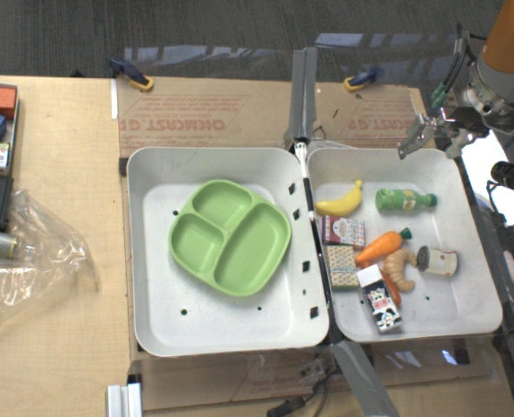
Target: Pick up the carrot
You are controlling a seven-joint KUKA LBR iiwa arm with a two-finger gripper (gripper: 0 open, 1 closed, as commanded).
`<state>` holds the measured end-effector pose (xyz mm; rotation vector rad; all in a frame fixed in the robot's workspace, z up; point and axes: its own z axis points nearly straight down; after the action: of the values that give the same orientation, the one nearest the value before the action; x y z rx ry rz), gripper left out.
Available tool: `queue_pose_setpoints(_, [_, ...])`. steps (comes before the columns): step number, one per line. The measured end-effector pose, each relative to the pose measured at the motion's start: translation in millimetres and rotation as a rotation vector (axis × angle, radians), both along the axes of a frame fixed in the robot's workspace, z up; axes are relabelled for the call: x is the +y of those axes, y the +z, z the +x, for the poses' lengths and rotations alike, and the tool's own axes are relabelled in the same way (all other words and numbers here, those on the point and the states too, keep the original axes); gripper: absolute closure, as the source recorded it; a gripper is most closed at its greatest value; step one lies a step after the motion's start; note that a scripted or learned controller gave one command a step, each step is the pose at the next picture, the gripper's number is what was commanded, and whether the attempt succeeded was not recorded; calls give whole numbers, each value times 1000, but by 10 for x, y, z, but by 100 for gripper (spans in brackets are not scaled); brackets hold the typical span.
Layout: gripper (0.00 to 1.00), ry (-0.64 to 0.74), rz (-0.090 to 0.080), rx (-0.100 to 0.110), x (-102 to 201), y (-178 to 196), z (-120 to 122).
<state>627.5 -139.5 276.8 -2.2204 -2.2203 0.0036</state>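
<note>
The carrot, orange with a green top, lies slanted in the middle of the right bin. It rests between a small patterned box and a piece of ginger. My gripper hangs above the bin's far right corner, well away from the carrot, with its fingers spread apart and nothing between them. The orange wrist band shows at the top right corner.
The right bin also holds a banana, a green bottle, a small grey-and-white can and a carton. The left bin holds a green divided plate. Boxes and a plastic bag lie on the bench at left.
</note>
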Motion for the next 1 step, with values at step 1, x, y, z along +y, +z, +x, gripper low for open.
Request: queue_pose_setpoints(1, [0,57,-1,-3,-575,-1845,307])
